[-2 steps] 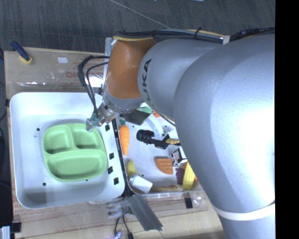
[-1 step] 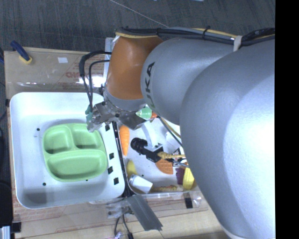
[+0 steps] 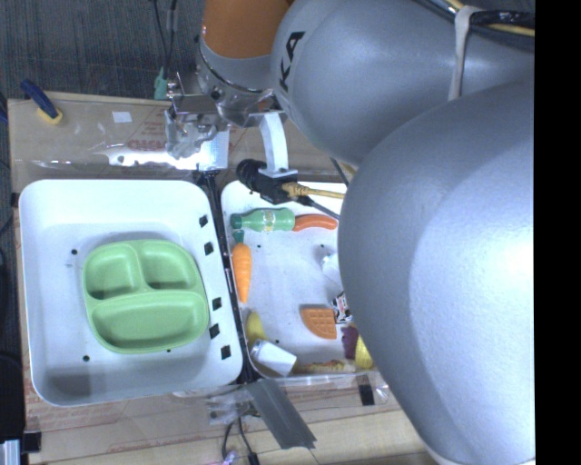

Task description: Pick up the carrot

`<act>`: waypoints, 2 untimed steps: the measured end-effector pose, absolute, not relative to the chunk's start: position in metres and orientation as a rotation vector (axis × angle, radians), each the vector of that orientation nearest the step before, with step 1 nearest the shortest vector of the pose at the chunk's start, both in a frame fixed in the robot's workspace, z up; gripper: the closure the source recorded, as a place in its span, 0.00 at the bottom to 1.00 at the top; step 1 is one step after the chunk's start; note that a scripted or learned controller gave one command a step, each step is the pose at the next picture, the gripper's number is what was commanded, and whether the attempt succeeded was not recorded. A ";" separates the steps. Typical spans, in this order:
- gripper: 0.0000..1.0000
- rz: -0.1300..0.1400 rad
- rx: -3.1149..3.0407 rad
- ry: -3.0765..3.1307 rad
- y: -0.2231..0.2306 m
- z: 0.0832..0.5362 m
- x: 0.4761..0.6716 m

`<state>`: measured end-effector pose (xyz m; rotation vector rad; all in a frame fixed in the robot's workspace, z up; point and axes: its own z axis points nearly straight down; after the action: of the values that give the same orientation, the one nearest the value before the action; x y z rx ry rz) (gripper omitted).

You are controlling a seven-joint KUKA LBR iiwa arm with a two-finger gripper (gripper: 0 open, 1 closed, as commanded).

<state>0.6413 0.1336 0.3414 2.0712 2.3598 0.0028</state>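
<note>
Claw (image 3: 193, 136) above bins, carrot (image 3: 241, 271) orange, tapered, upright

Arm (image 3: 436, 227): large rounded grey shells with a smooth, slightly glossy finish, and part of a dark letter marking on the upper shell. Orange band (image 3: 241, 27) above the wrist. Gripper (image 3: 193, 136): small, silver-grey metal hardware.
</note>
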 end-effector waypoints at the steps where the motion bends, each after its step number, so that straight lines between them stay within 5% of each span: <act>1: 1.00 0.001 2.110 2.326 0.139 0.394 0.656; 2: 1.00 -0.006 2.332 2.106 0.078 0.401 0.656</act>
<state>0.6564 0.0785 0.4009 2.3316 2.1055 -0.0057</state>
